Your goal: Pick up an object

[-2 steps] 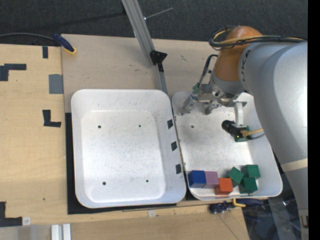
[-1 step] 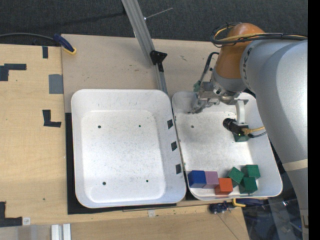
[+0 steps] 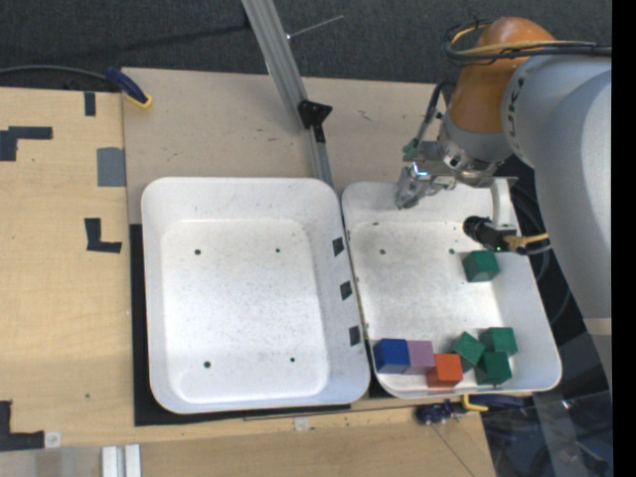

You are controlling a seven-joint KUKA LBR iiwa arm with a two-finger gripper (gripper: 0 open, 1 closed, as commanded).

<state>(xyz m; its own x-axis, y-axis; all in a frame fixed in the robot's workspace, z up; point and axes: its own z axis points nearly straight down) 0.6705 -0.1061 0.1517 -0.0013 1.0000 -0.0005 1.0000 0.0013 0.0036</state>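
Observation:
My gripper hangs over the far rim of the right bin, near its back left corner, with nothing seen between its fingers. A lone green block lies at the bin's right side, well to the right of and nearer than the gripper. Along the bin's near edge sit a blue block, a lilac block, an orange block and three green blocks clustered at the corner.
The left bin lies beside the right one, across a shared rim. A slanted metal bar with a black clamp runs down to the bins' far edge. The grey arm fills the upper right.

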